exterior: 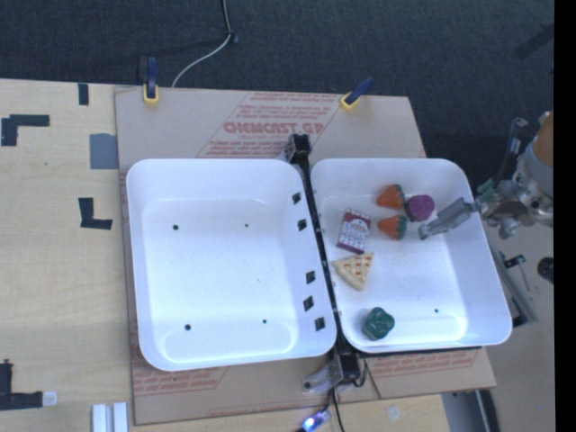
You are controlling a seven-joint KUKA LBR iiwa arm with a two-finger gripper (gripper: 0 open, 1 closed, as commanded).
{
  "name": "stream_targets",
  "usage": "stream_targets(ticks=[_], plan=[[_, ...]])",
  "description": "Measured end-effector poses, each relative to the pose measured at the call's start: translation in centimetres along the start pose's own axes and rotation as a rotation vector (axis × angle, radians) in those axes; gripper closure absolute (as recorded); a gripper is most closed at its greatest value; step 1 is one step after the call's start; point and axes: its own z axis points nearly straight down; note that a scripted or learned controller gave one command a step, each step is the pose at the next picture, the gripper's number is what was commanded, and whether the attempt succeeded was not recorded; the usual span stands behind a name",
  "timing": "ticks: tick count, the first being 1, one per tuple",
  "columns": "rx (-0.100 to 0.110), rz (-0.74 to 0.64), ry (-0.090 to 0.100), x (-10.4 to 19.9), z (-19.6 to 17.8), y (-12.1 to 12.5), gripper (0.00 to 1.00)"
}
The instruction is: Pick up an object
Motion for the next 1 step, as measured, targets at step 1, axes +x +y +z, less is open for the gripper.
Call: stream_targets(ticks=[1], plan=[[-0.015, -0.009, -0.001, 8.18, -17.32, -3.56, 0.00]])
